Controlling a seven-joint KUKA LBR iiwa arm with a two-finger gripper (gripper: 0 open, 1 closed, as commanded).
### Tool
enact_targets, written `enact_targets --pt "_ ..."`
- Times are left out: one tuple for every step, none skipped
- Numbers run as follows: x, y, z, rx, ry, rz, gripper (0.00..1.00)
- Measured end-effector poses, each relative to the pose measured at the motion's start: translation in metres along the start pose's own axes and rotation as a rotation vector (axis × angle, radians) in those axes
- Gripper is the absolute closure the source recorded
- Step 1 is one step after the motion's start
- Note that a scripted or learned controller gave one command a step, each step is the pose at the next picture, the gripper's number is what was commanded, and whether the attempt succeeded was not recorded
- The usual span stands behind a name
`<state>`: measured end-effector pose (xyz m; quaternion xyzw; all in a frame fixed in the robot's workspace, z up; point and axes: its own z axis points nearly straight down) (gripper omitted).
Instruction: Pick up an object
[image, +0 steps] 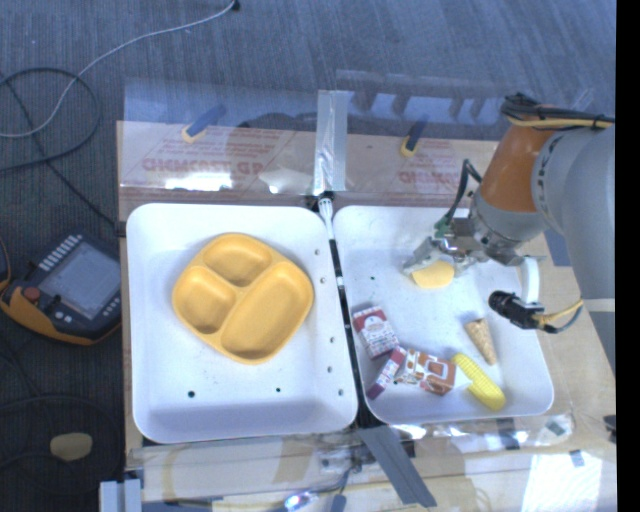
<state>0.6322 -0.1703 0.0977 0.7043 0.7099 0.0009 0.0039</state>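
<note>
I see the tool (448, 250) low in the right bin (540, 395), touching a yellow wedge (433, 275) near the back; I cannot tell its grip.

Big grey arm (585, 210) here — smooth, rounded casing, with a broad orange band (512, 170) above the wrist. Black cables loop beside that band, and a small black-and-white fitting — yellow wire trailing — sits below it.
</note>
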Motion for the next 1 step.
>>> enact_targets --pt "0.0471 0.0049 -0.1073 0.006 0.003 0.035 1.00"
